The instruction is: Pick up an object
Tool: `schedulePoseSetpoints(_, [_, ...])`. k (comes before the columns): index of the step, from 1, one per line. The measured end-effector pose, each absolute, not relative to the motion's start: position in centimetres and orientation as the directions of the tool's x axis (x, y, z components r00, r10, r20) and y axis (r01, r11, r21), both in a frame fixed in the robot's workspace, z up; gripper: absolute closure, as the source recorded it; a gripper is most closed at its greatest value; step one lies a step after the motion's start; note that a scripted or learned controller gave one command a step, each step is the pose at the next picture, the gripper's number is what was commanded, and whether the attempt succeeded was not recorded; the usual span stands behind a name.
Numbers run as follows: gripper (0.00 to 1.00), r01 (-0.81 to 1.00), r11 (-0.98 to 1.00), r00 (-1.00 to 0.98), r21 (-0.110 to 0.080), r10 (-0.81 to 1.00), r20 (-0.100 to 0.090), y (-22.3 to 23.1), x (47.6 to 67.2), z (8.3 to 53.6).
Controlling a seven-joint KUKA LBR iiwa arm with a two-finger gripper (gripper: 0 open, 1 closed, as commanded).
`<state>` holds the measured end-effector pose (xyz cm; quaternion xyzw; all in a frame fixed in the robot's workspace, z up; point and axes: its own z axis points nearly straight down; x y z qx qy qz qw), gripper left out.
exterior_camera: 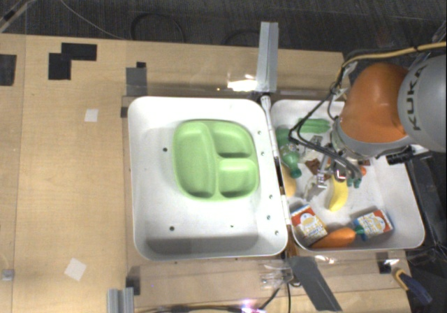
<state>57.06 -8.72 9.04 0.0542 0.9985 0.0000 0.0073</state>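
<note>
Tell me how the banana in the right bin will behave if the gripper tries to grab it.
The banana is curved and smooth, so it may rock or slip out of a pinch. It looks like a toy, probably light and stiff. Cartons and a carrot lie close, so a push might jostle them.

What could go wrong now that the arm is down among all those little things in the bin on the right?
The pincer sits low in the crowded right bin, beside the banana. It may pinch two items together or nudge the banana aside and close on nothing. Its cables hang close to the green items by the divider and might drag one along. I cannot tell whether it grips anything.
</note>
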Motion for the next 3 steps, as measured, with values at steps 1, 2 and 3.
schedulePoseSetpoints(1, [1.00,0.103,0.995,-0.994,0.001,0.103,-0.033,-8.6,57.6,10.6])
schedulePoseSetpoints(2, [1.00,0.109,0.994,-0.994,0.004,0.109,-0.018,-2.9,63.4,19.1])
schedulePoseSetpoints(3, [1.00,0.107,0.994,-0.994,0.004,0.107,-0.023,-3.0,63.5,20.1])
